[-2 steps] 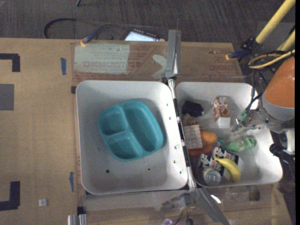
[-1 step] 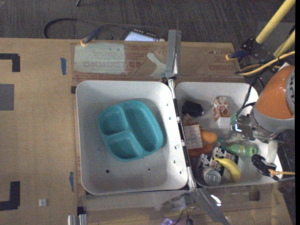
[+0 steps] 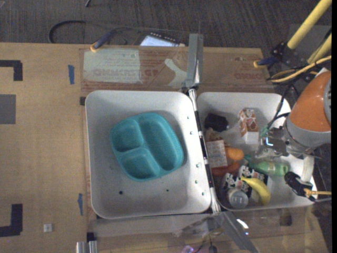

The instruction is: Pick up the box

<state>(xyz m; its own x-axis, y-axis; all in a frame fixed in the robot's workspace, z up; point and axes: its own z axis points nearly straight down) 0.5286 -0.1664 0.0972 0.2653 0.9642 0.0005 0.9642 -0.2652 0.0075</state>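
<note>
One gripper (image 3: pixel 271 141) hangs over the right side of the right bin (image 3: pixel 231 98), but its tip is too blurred to tell how it is set, and nothing shows clamped in it. Just to its left the box (image 3: pixel 248 124), a small printed carton, stands apart near the bin's far wall, with a green bottle (image 3: pixel 271 168), a banana (image 3: pixel 257 190) and other clutter nearer the camera. It looks light and thin-walled, probably crushable, so a gentle pinch across its two flat sides seems best.

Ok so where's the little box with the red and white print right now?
In the camera view, the box stands in the right bin, toward its far side, right of the black object and up from the green bottle.
</note>
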